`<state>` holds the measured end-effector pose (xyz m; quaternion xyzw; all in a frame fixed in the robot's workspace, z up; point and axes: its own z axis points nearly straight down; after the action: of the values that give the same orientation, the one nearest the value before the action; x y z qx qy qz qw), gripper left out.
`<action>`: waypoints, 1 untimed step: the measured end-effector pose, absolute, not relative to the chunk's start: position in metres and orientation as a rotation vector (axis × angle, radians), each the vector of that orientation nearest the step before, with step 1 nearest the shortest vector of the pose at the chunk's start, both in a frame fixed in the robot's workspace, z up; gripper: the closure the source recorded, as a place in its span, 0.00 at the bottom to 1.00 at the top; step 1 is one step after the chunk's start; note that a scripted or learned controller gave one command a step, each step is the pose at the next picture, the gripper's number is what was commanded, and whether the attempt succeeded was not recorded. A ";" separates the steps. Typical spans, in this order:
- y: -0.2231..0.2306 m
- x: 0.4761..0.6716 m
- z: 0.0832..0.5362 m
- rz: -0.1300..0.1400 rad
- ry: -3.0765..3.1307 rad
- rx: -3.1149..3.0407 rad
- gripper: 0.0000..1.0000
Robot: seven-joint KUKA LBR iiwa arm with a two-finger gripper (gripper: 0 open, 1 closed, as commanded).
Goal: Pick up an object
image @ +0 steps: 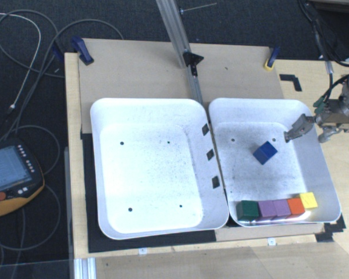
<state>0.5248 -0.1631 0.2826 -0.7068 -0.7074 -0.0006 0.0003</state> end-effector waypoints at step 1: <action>-0.080 0.558 0.287 -0.008 -2.233 -2.211 0.00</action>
<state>0.5577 -0.0803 0.2867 -0.7036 -0.7106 -0.0024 -0.0004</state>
